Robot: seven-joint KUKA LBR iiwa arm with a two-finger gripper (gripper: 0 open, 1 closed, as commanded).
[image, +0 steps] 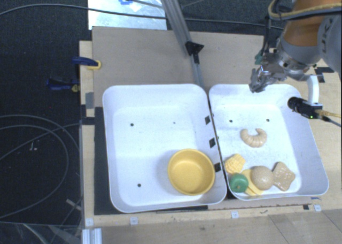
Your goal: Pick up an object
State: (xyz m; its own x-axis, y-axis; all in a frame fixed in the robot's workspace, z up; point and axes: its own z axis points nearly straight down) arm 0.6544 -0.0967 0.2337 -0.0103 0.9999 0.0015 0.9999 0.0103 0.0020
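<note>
My gripper hangs over the far edge of the right bin, with nothing visible between its fingers. Well below it in that bin lies a tan croissant-shaped toy. At the bin's near end sit a yellow corn-like piece, a green round toy, a beige rounded piece and a tan cracker-shaped piece. A yellow bowl rests upright in the near right part of the left bin.
A grey pole slants across the bench from the top toward the gap between the bins. A blue-and-yellow clamp grips the bench's left edge. Cables lie on the dark floor at left.
</note>
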